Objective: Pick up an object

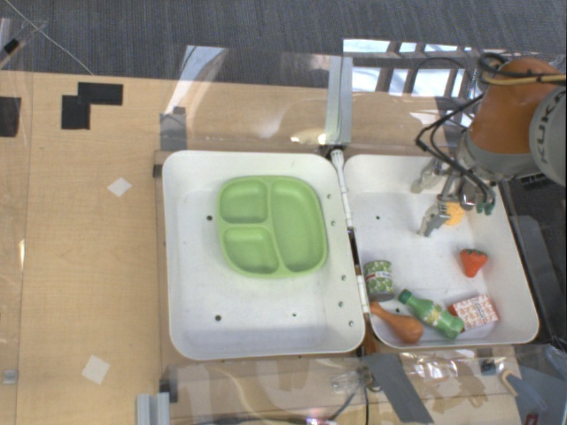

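Yellow piece (454, 215) in right bin (390, 184) — just beside gripper (440, 212), on its right; grip state cannot be told | strawberry (472, 261) lower right — apart

Looks like a robot lab, not a home. Wooden bench (80, 264) with black square marks (89, 104) and see-through plastic walls (257, 96) around the work spot. Two white bins (266, 335) fixed side by side, held by metal brackets (338, 104). Big grey and orange robot arm (514, 113) with loose black cables (443, 122). Toy food for practice: green plate (270, 226), little strawberry (473, 261), tiny bottle (431, 314). Grey office carpet (266, 7) behind.
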`<state>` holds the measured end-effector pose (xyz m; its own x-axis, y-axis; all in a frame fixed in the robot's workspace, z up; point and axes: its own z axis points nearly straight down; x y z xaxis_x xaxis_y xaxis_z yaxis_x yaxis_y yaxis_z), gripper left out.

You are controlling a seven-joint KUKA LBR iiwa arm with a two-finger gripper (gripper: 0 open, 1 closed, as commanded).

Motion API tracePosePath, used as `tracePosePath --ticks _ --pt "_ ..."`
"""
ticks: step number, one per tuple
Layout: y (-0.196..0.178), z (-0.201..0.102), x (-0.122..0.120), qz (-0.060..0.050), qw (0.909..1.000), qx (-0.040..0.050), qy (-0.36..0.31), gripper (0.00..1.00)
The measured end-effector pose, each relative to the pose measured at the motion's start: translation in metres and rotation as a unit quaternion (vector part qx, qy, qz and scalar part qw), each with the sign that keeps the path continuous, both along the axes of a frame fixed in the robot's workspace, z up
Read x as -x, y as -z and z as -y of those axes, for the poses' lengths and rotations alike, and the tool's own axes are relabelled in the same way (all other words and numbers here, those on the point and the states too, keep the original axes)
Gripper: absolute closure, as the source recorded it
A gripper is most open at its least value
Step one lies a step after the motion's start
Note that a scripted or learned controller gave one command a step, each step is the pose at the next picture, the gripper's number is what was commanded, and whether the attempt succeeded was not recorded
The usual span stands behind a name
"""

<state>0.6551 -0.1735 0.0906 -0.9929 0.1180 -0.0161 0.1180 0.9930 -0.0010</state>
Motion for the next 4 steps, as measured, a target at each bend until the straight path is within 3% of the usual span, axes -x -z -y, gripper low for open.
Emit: tracePosePath --ticks 1,3,4 --pt "-0.013 -0.002 -0.003 0.005 1.0000 0.0007 -0.004 1.00" --pt "-0.043 -0.004 -0.010 0.017 0.9998 0.0034 -0.009 1.00" --pt "-0.090 0.033 0.025 -0.001 0.9849 -0.0021 0.173 1.00"
